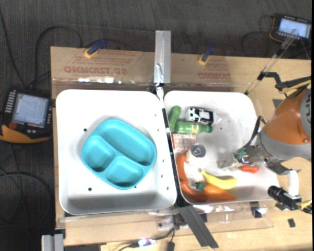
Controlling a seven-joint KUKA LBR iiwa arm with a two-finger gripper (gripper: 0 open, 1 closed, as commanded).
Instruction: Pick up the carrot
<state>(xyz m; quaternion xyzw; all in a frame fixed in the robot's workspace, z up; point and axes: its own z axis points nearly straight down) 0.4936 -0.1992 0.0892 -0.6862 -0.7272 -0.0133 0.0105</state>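
Carrot (pixel 194 188) lying along the near left corner of the right bin (pixel 235 104), under a banana (pixel 220 180) that rests across it. End effector (pixel 234 160) low over the right side of the same bin, well apart from the carrot; grip state cannot tell, nothing seen between its tips. Green bottle (pixel 191 126) and black-and-white toy (pixel 200 115) at the far left. Blue divided tray (pixel 119 152) in the left bin (pixel 73 114).

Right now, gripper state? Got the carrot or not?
Gripper: low in the right bin, finger state cannot be told. The carrot lies by the bin's left wall, apart from it, so not held.
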